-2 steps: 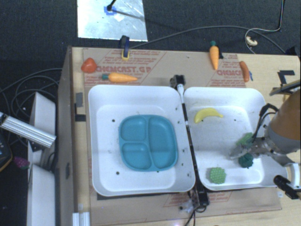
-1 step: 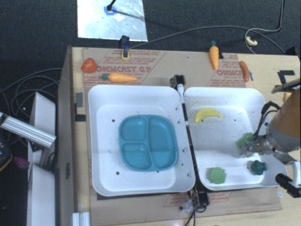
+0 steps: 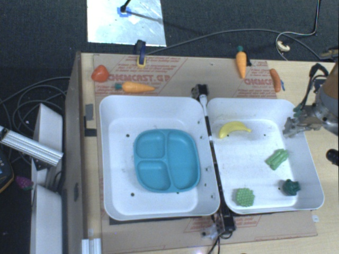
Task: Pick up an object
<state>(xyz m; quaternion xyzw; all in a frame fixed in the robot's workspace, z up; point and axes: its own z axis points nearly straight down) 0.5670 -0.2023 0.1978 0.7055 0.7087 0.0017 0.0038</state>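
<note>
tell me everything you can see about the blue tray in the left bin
The blue tray is a light blue, rounded-corner dish that looks like plastic, divided by raised ridges into three compartments: two smaller ones on the left, one above the other, and a long one on the right. Nothing lies in any of them. It rests flat near the middle of the left bin, turned slightly askew, touching only the bin's floor.

Red "CHEMCAST GP" lettering stands on the brown board (image 3: 159,70).

Floor (image 3: 42,15): you see dark carpet, cables at 9 o'clock.
Bench (image 3: 175,70): tan board.
Sheet (image 3: 126,15): shiny, at 12 o'clock.
</note>
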